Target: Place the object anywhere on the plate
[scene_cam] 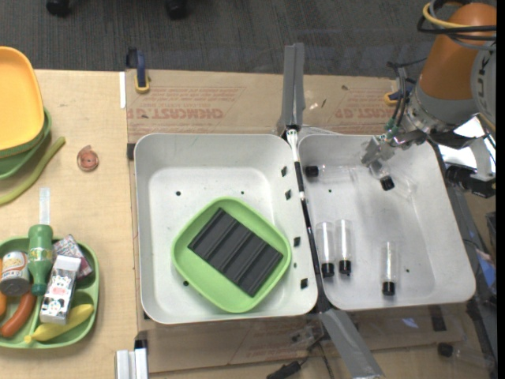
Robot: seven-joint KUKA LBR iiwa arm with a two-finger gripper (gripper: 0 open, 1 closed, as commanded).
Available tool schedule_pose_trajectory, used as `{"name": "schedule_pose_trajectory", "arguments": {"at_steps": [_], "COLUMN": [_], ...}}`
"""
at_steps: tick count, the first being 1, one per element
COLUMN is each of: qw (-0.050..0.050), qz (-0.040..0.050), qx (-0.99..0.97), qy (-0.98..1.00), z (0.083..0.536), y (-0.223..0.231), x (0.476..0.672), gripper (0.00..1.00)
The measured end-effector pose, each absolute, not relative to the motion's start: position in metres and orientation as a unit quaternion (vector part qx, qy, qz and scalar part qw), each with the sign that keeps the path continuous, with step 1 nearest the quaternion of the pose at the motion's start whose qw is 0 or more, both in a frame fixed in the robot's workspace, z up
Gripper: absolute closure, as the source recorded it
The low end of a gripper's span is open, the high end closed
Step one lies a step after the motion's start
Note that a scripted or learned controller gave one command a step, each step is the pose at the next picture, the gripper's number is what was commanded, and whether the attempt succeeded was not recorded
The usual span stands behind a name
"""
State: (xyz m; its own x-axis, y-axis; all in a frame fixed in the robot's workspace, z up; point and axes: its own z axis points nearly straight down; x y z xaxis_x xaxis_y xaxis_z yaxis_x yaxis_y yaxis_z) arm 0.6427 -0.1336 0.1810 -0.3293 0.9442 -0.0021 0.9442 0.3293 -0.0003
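Observation:
A green plate [183, 243] lies in the left bin [158, 164], with a dark ridged slab [237, 251] resting on it. The right bin [442, 283] holds several clear tubes with black caps: two side by side [334, 245], one [387, 265] near the front, one [322, 169] at the back left. Another black-capped tube [387, 183] lies just below my gripper [377, 155], which hangs over the right bin's back corner. I see nothing clearly held in it.
A metal divider [293, 93] runs between the bins at the back. Left of the bins, the bench carries a yellow dish [17, 101] and a green tray [79, 322] of toy food. The arm's orange band [461, 50] is at the upper right.

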Motion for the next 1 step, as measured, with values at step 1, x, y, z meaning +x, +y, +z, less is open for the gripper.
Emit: {"name": "schedule_pose_trajectory", "arguments": {"at_steps": [1], "qw": [0.001], "qz": [-0.0006], "qx": [0.579], "qy": [0.815], "z": [0.1811], "y": [-0.1337], "x": [0.6427], "gripper": [0.00]}}
